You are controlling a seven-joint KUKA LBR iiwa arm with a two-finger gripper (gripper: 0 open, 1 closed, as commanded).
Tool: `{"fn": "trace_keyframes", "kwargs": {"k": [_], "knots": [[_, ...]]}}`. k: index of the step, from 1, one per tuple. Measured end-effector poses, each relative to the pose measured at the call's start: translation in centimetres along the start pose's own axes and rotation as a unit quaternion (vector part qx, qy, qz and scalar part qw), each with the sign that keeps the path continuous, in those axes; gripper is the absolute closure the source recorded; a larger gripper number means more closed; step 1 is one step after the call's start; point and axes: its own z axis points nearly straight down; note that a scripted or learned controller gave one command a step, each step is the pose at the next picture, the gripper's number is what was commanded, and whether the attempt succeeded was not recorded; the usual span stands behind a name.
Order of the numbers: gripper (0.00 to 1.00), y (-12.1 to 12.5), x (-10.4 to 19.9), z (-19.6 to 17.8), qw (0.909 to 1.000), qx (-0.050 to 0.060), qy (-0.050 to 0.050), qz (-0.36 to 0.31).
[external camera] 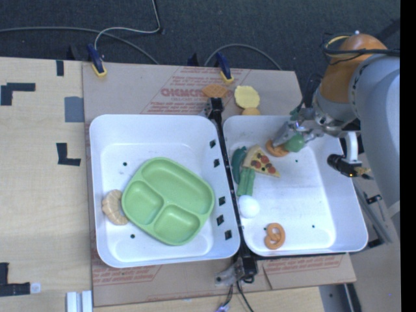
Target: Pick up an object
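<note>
The claw (286, 142) hangs low over the far part of the right bin (325, 236), just right of the pizza slice (262, 162). At its tip sits a small orange piece (277, 151), seemingly touching it or just under it, with something green (296, 142) right beside; whether the claw is open or closed, and whether anything is truly caught in it, cannot be told from this slanted view.

To do this step well, I judge the claw should settle squarely over the orange piece, straddle it on both sides, and close only once low enough to catch it rather than nudge it toward the pizza slice. A straight lift then, slow enough to show whether the piece comes along.

The orange piece lies at the claw's near-left edge, in the far middle of the right bin. The green stick (246, 179) and white egg (249, 206) lie along the bin's left wall, well apart from the claw; the pretzel (274, 235) sits near the front. The green plate (168, 200) rests in the left bin (104, 132).
</note>
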Motion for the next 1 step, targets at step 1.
{"fn": "trace_keyframes", "kwargs": {"k": [1], "knots": [[1.00,0.01,8.40,-4.61,1.0000,0.002,0.003,0.001]]}}
